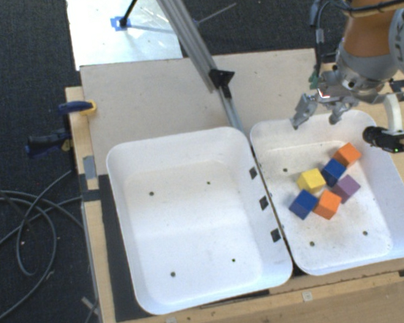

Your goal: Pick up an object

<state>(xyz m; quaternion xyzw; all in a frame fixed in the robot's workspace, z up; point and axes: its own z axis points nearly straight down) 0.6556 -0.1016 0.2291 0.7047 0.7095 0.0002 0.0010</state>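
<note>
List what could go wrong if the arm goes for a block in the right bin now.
1. The blocks sit packed and touching, so the open gripper may have no gap for its fingers and could shove neighbours instead of gripping one.
2. The gripper hangs over the right bin near its far rim, off to one side of the cluster; a straight descent would likely close on nothing.

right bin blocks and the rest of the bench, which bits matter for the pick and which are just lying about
For the job: yellow cube, two blue cubes, two orange cubes, purple cube, right white bin, claw.

Lying about: left white bin, blue-and-yellow clamp, black cables.
</note>
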